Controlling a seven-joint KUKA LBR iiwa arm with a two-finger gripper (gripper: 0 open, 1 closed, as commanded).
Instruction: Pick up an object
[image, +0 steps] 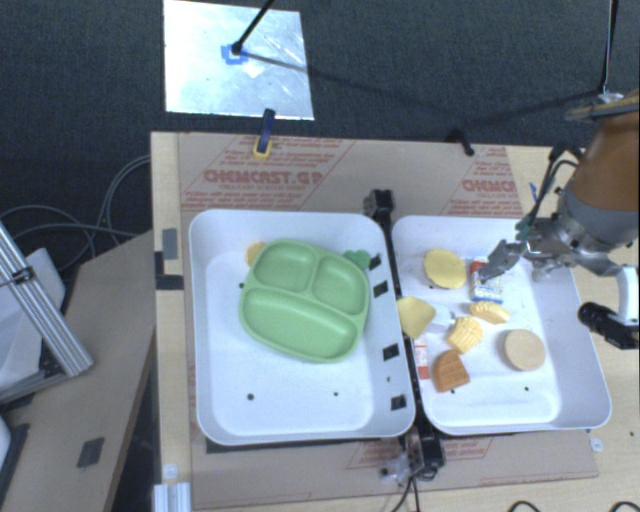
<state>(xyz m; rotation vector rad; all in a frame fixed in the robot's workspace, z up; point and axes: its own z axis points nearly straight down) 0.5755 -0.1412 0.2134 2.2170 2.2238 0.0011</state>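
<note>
You see the gripper (497, 258) above the right bin (575, 300), beside a small packet (486, 291); whether it is released or clenched cannot be told.

1. The tool (497, 258) hangs over the right bin (575, 345), above a small red-and-blue packet (486, 283).
2. Yellow, tan and orange food pieces lie near it.
3. The left bin (215, 330) holds a green divided tray (305, 298).
</note>
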